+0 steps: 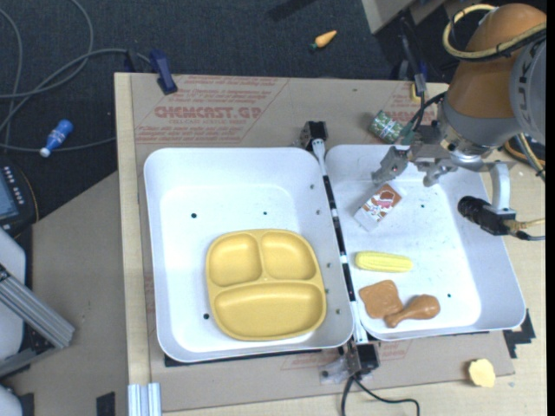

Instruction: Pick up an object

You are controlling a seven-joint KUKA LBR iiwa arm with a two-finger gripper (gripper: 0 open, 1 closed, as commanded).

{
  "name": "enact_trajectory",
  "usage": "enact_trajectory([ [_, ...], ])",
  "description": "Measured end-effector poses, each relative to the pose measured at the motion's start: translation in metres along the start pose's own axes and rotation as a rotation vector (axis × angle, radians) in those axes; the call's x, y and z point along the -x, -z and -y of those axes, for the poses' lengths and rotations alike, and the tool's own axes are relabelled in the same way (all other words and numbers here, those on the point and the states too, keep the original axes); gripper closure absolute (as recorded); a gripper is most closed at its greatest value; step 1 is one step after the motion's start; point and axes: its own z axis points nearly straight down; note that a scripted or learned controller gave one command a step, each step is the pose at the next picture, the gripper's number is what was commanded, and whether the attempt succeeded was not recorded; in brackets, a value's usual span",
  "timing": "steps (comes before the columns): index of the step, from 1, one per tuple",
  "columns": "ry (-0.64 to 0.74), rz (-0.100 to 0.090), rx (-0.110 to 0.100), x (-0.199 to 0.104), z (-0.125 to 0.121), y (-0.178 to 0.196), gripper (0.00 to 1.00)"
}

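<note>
My gripper (409, 170) hangs over the back of the right bin (494, 271), its two fingers spread open with nothing between them. Just below and left of it a small white and red packet (379, 206) lies on the bin floor. Nearer the front lie a yellow corn cob (383, 262) and a brown toy drumstick (397, 302). In the left bin (173, 232) rests a yellow divided plate (264, 282).
On the bench behind the right bin lies a small green and white object (386, 126). A yellow bit (480, 372) sits at the bench's front right corner. A blue bottle (56, 136) and an orange piece (324, 38) lie on the floor.
</note>
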Motion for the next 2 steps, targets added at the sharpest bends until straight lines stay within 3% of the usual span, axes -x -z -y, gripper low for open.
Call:
enact_trajectory([
  [1,-0.002,-0.001,-0.010,0.018,-0.017,-0.118,0.00],
  [2,-0.001,0.000,0.002,0.017,-0.020,-0.099,1.00],
])
